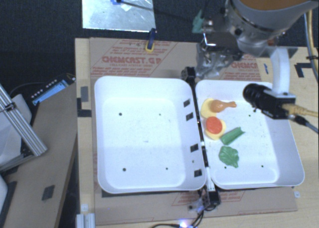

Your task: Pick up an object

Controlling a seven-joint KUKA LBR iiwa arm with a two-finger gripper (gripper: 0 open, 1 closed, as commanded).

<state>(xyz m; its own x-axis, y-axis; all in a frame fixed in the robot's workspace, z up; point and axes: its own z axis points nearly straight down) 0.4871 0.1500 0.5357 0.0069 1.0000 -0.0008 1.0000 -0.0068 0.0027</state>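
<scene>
I count four toys (221,128) bunched by the right bin's (284,167) inner edge, left bin (114,172) open, jaws unreadable.

Arm (269,2) in from top right, orange band up top; gripper (212,65) hangs low, fingers unclear.

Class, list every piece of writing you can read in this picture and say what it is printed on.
"CHEMCAST GP": red print, upside down, on the brown cardboard sheet under the two white bins.
Smaller red lines around it and along the cardboard's other edges: too blurred to read.
</scene>
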